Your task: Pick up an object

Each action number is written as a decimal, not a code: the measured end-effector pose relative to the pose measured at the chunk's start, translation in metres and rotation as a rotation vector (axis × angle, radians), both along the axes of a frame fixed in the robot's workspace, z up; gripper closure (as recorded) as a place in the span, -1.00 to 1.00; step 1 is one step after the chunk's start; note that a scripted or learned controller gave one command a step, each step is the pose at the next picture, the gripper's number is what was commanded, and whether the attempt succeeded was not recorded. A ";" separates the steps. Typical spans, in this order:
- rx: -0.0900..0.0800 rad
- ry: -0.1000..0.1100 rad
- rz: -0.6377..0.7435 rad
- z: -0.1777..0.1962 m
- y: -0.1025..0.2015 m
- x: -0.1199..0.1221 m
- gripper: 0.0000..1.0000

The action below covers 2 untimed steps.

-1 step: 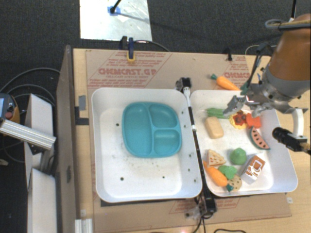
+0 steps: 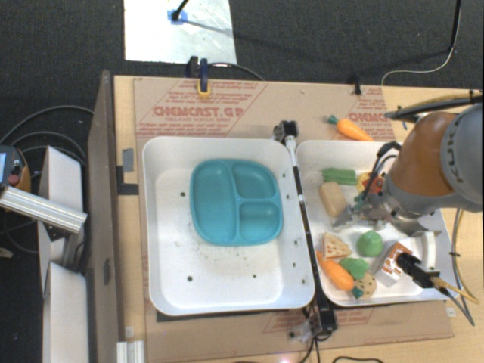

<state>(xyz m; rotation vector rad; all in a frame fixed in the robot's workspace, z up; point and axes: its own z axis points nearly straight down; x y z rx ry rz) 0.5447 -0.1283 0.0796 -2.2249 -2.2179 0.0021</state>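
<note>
**The arm low over the right bin of toy food**

We see the grey arm [image 2: 435, 165] with its orange band reaching from the right into the right bin [image 2: 333, 151]. Its gripper [image 2: 361, 212] hangs low among the toys, but we cannot tell if it is apart or together, because the metal parts mix with the things under it.

The toys lie close around the gripper. A beige bread roll [image 2: 331, 198], smooth and oval, is just left of it. A green ball [image 2: 370, 242], round and shiny, is just below it. A long green vegetable [image 2: 339, 176] lies above the roll. Lower in the bin we see a tan wedge [image 2: 336, 246] with dark dots, an orange carrot [image 2: 337, 274] of smooth plastic, a green leaf piece [image 2: 353, 267] beside it, and a small round cracker [image 2: 367, 284]. A white and orange box [image 2: 391, 265] lies at the right of them. No toy is visibly held.

A second carrot [image 2: 351, 129] lies outside the bins, on the brown board [image 2: 227, 104] behind them.

The left bin [image 2: 166, 225] holds a turquoise plastic plate [image 2: 235, 201] with three compartments and rounded corners.
</note>
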 end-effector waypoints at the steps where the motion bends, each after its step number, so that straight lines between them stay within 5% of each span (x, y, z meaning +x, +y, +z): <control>1: 0.002 0.002 0.001 0.004 -0.002 -0.047 -1.00; 2: 0.001 -0.005 0.004 0.015 -0.001 -0.044 1.00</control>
